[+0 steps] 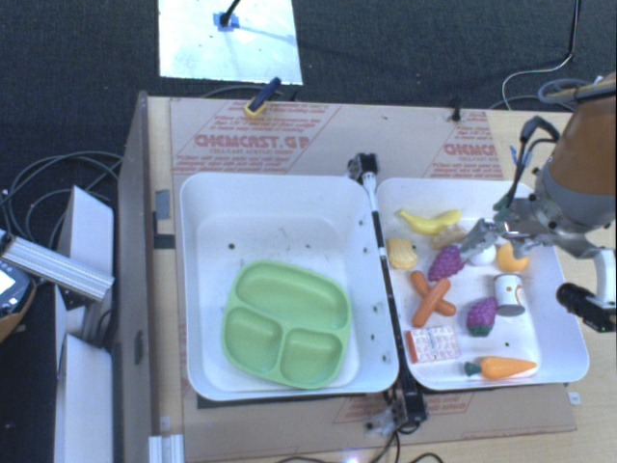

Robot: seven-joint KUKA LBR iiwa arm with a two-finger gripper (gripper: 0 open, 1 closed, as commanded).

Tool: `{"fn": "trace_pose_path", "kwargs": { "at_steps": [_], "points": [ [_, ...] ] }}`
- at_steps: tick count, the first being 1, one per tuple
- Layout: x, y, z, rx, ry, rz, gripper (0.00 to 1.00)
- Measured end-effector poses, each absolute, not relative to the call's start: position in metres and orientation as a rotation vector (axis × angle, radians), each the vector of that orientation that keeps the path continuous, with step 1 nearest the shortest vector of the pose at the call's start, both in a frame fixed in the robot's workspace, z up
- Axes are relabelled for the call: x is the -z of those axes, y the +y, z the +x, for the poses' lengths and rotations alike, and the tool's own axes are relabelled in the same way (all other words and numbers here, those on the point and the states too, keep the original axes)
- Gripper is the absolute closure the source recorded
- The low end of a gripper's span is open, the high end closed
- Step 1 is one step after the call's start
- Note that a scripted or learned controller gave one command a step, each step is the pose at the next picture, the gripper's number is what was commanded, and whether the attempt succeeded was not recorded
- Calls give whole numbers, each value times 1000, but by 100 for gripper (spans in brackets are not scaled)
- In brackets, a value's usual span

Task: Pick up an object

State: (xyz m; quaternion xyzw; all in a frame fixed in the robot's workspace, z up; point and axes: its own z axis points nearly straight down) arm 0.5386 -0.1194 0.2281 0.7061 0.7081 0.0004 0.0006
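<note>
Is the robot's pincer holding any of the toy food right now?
I can't tell. The pincer is low in the right bin, beside the purple grapes, but its tips are too blurry to see a hold.

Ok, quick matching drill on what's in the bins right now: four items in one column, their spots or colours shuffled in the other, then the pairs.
Things:
1. banana
2. divided plate
3. whole carrot
4. white can

Descriptions:
A. green, in the left bin
B. near the front edge of the right bin
C. yellow, at the back of the right bin
D. just right of a purple grape bunch

Pairs: 1-C, 2-A, 3-B, 4-D
</note>
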Motion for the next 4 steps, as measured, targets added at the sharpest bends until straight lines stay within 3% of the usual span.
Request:
{"fn": "trace_pose_path", "kwargs": {
  "at_steps": [1, 2, 3, 4],
  "points": [
    [-84, -104, 595, -3, 2223, 2217, 0],
    [-95, -104, 596, -4, 2223, 2217, 100],
    [-186, -59, 588, -6, 2224, 2214, 100],
    [-210, -5, 594, -3, 2226, 2216, 100]
  ]
}}
